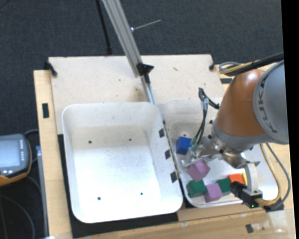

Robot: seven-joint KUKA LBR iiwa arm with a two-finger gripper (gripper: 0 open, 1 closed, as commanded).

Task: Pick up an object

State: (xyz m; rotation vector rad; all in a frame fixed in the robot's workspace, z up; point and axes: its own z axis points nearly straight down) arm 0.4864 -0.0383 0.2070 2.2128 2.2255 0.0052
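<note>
In the right bin lie several small blocks. A blue one sits near the bin's left wall, with a purple block just below it. Along the front edge are a green block, a second purple block, another green one and an orange one. My arm, grey with an orange band, reaches in from the right over this bin. The gripper is down among the blocks, between the blue one and the upper purple one. The wrist hides most of it.
The left bin stands beside the right one, and the two bins touch at a shared wall. A metal pole slants up from behind the bins. Cables hang along the arm. A grey device sits off the bench at the left.
</note>
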